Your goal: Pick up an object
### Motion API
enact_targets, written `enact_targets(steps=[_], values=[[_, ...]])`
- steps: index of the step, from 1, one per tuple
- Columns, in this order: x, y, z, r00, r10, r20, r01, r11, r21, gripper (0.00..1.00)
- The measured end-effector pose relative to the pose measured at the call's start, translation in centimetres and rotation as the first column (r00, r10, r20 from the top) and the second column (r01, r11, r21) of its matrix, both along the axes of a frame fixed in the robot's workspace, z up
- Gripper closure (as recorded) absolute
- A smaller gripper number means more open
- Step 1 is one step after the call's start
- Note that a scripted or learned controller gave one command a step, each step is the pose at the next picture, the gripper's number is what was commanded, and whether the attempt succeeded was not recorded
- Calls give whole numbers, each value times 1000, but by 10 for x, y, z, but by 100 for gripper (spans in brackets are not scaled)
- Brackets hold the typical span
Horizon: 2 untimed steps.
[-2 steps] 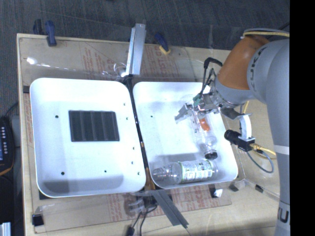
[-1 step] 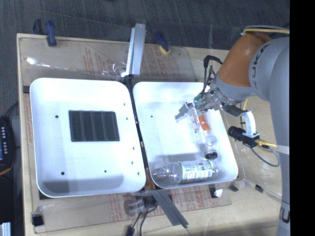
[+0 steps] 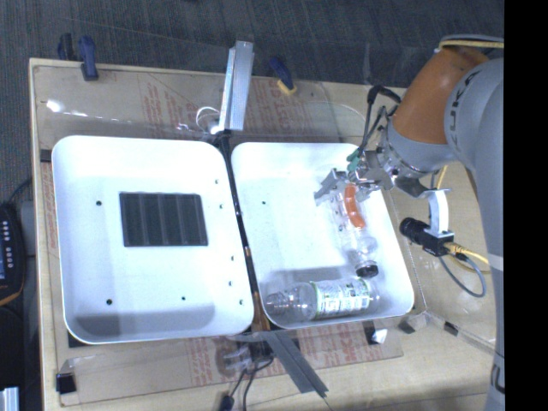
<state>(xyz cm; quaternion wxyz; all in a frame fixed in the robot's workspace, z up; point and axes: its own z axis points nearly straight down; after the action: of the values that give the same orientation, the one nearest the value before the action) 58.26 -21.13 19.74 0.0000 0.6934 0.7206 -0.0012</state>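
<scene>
End effector (image 3: 347, 182) sits low in right bin (image 3: 282, 229), over small orange-labelled bottle (image 3: 354, 217); whether it is clenched we cannot tell. We judge nothing lifted; pickup remains.

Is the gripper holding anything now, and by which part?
It cannot be told: the gripper is low over the small bottle in the right bin.

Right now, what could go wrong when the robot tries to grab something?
The hand hangs over the small clear bottle with the orange label, which looks smooth and round, so it may slip away. That bottle lies close to the right bin's wall, which could crowd the hand. The big bottle lies near the small one's cap, so a bumped small bottle might knock into it.
</scene>
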Motion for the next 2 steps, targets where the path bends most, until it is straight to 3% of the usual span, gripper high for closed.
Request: enact_targets(steps=[1,2], values=[[24,1,7,1000,22,1,-22,1000,2,0],[27,7,-107,1000,24,-5,-24,1000,5,0]])
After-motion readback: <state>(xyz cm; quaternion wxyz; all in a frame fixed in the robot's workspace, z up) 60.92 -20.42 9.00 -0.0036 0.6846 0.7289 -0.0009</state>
